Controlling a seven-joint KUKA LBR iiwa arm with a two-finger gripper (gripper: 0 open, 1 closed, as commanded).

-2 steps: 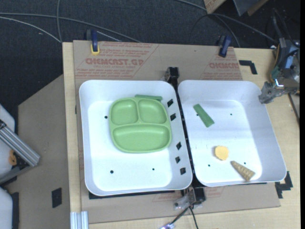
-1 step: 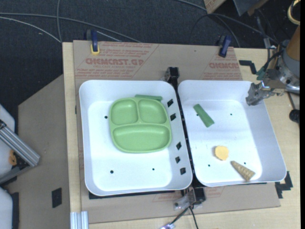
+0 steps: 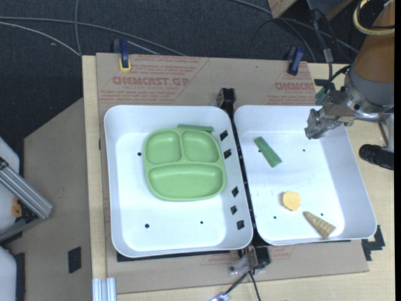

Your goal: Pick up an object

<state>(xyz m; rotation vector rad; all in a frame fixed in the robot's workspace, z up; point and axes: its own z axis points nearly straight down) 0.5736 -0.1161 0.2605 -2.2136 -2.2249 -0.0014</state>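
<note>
Bins sit side by side on a brown board bench [image 3: 188,68], seen from above at a slant. Nearest the camera, in the right bin [image 3: 351,187], a tan cone-shaped piece [image 3: 319,224] lies close to the front edge, toward the front right corner, and a small round yellow piece [image 3: 291,200] rests just beside it, a little farther back and to the left. Deeper in the same bin, a flat green strip [image 3: 267,152] lies at an angle near the left wall. In the left bin [image 3: 125,218], a pale green divided plate [image 3: 184,165] fills the middle and rear, with a darker green bar [image 3: 195,128] touching or just behind its far rim. At the rear right corner of the right bin, the grey arm's gripper [image 3: 318,126] hangs over the floor, well apart from all three pieces, with nothing between its fingers; whether the jaws are wide or narrow cannot be told from this angle. Beyond the bins, a blue clamp [image 3: 124,54] and a second blue clamp [image 3: 295,59] grip the bench's far edge, and cables [image 3: 81,17] trail over dark carpet.
</note>
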